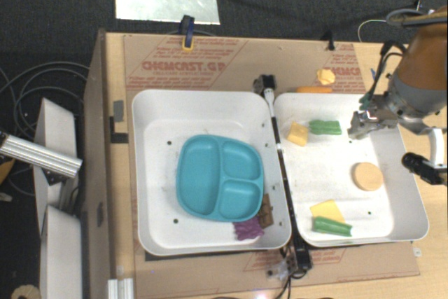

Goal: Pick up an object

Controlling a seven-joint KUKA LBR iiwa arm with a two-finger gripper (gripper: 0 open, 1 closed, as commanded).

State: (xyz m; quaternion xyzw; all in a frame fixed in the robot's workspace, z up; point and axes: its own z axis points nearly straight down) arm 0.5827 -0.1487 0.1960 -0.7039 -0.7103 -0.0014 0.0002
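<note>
In the right-hand bin (402, 150), upper half: one green block (325, 127), lying flat, just beside a small yellow wedge (298, 134) to its left; this is the nearest candidate for the pick, judged by position alone. Pincer (362, 124), sited near the green block on its right, low over the bin floor; whether it is released or clenched cannot be told at this angle, and nothing is seen between its tips. Further contents, same bin: one tan disc (367, 176), mid-right, well apart from the rest; one yellow slab (327, 210) touching a second green piece (332, 225) at the lower edge. Left bin (150, 150): one teal divided plate (220, 178); one purple item (246, 228) and one brown item (267, 212) by its lower corner. Surface (210, 63): an orange piece (314, 89) and a yellow round (326, 76) outside the bins. Risks, as judged: a descent slightly off-centre could nudge the green block into the wedge and close on neither, or on both; the pincer sits near the bin's upper wall, so a skewed approach may strike it; a flat, low block may slip from a shallow grasp.
</note>
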